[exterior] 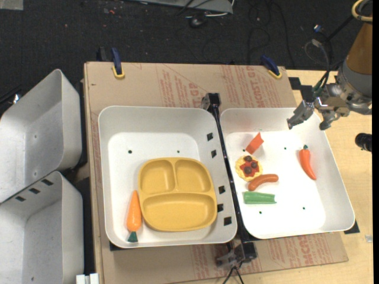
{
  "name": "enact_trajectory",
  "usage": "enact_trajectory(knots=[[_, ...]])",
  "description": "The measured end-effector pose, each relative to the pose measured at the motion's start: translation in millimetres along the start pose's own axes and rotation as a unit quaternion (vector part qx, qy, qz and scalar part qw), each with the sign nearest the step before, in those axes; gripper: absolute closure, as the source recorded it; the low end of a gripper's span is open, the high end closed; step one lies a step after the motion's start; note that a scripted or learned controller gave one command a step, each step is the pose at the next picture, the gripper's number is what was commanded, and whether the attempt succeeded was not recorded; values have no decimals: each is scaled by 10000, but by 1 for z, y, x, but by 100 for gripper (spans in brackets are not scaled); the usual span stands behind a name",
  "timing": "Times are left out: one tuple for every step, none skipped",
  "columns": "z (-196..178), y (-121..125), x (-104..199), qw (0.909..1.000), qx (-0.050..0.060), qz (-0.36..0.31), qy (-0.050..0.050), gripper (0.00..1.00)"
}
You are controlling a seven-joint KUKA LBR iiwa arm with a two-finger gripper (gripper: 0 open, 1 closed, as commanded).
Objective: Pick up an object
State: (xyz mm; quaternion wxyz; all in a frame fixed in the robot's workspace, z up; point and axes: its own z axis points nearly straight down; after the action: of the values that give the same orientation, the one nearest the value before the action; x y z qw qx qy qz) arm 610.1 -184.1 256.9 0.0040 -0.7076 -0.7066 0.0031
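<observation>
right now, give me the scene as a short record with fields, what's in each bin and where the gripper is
left bin: yellow divided tray, carrot beside the tray's left edge
right bin: chili pepper, red wedge, small tart, sausage, green bean pod
gripper: open, over the right bin's far right corner, holding nothing
nearest item to gripper: chili pepper

My gripper (312, 117) hangs with fingers spread above the right bin's (337, 209) far right corner, holding nothing. Below lie a chili pepper (307, 161), sausage (263, 181) and green pod (259, 198). The left bin (112, 158) holds a yellow tray (177, 194) and carrot (134, 213).
</observation>
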Motion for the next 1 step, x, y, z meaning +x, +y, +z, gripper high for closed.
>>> enact_trajectory(knots=[[-6,2,0,10000,-52,-10,-11,0]])
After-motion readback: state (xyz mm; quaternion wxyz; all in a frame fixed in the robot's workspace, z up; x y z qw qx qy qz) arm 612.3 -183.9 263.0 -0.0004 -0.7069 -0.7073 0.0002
